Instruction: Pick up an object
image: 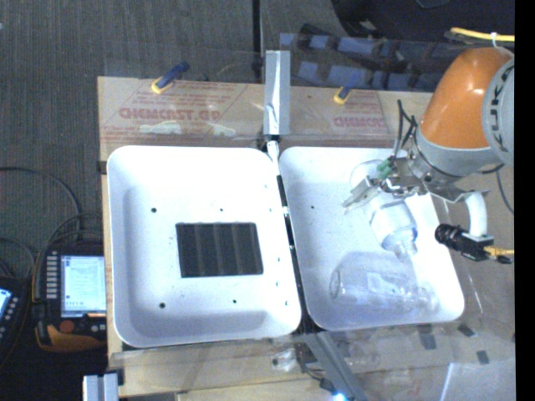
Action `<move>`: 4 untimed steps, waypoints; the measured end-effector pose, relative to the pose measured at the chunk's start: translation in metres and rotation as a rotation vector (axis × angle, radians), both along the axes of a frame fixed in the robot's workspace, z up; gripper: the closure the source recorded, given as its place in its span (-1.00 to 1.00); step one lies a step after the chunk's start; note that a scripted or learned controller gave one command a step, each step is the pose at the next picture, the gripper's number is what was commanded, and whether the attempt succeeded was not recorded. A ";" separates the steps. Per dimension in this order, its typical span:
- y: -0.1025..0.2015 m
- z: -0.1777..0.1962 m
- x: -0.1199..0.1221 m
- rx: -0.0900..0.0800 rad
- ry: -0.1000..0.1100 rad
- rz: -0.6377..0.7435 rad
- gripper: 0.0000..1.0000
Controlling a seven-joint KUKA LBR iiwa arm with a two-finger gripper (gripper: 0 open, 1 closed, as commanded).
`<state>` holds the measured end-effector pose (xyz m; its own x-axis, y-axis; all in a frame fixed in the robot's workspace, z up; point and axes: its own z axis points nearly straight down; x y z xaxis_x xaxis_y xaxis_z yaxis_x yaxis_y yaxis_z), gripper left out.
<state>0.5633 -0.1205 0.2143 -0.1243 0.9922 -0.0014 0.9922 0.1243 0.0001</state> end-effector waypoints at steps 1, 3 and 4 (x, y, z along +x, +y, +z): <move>-0.046 0.016 -0.014 0.000 0.000 -0.162 -1.00; 0.074 -0.032 -0.080 0.002 0.004 -0.391 -1.00; 0.013 -0.015 -0.080 0.000 0.002 -0.389 -1.00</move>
